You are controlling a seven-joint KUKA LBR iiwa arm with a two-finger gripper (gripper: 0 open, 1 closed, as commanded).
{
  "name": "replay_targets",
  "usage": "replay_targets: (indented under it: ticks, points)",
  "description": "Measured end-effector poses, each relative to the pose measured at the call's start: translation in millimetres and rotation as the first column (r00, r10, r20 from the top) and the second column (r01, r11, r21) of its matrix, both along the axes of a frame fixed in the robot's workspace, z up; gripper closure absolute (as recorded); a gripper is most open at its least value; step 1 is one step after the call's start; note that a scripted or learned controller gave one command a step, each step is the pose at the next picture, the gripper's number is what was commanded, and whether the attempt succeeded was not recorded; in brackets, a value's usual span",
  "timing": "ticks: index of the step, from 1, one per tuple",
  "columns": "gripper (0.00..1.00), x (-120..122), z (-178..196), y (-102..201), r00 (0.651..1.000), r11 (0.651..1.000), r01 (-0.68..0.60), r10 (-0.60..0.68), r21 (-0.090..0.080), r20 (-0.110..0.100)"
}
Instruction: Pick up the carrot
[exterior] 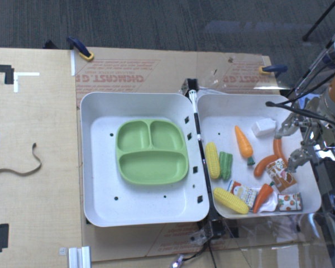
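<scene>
Carrot (244, 142) lay untouched in right bin (212, 108), mid frame. Gripper (294, 144) hovered near, at right, fingers apart, nothing between them. Grab was not yet done.

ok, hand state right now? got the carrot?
Hand: open, holding nothing, over the right white bin. Orange tapered carrot lies apart, to its left in view.

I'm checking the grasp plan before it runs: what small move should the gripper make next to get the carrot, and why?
Probably shift the gripper toward the bin divider until it is over the carrot, then descend. It now hovers near the right bin's outer side, above the sausages, with nothing between its fingers, while the carrot lies apart, upper centre.
</scene>
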State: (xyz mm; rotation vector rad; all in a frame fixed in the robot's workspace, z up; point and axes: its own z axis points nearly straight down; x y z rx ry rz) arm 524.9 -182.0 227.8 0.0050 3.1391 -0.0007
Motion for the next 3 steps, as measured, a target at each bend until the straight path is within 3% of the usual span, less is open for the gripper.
replay_targets:
  ticks: [1,2,3]
  points:
    - [0.0,7.8,-134.6,61.8,0.998,0.998,-0.056,0.056,-0.001,0.003]
    - [1.0,9.3,-125.1,62.7,0.998,0.998,-0.061,0.061,-0.002,0.006]
    - [0.0,9.3,-125.2,62.6,0.998,0.998,-0.06,0.06,-0.002,0.006]
